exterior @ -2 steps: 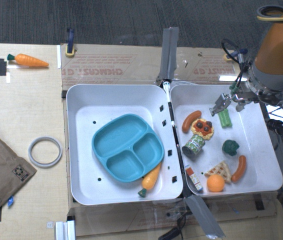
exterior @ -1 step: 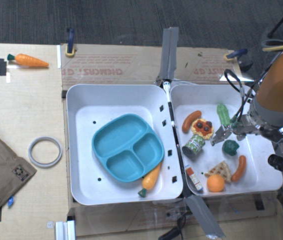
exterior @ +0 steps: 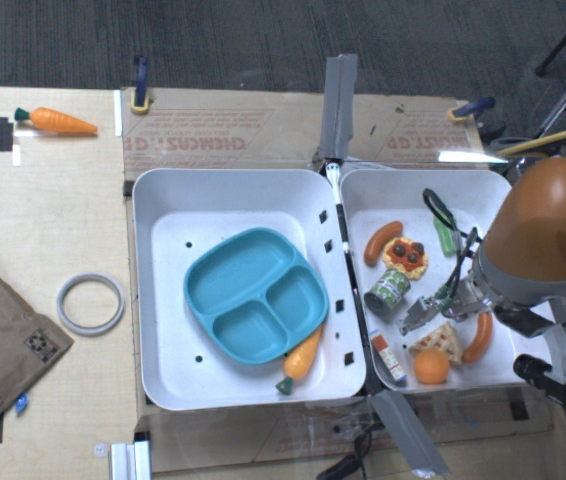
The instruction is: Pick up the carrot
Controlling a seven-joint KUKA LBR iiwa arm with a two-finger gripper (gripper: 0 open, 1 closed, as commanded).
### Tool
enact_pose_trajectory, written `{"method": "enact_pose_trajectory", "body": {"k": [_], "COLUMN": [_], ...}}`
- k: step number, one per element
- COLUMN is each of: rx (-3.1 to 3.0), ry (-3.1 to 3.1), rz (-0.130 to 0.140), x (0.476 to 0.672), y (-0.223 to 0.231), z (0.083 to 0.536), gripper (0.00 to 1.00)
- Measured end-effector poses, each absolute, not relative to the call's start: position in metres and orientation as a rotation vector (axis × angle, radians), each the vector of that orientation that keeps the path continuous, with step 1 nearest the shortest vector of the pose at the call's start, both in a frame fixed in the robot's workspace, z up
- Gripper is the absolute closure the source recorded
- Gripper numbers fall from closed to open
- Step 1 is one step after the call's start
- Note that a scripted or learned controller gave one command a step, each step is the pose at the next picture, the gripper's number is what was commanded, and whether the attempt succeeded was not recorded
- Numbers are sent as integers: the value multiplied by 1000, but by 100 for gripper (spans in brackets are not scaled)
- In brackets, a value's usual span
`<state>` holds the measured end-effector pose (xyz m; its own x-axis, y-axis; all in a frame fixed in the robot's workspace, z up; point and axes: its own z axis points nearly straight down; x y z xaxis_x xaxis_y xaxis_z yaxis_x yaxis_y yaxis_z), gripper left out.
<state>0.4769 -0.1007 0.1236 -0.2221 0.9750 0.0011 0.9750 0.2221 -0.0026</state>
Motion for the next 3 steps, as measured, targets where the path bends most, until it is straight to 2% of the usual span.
{"method": "enact_pose_trajectory", "body": {"k": [1,2,3], "rx": [-1474,-717,390], "ry": [-2776,-3057,-3121], "rz": [0,0,-2], "x": [478,478,538], "y": [-13,25,-33], "z": [191,191,226], "gripper": [0,0,0]}}
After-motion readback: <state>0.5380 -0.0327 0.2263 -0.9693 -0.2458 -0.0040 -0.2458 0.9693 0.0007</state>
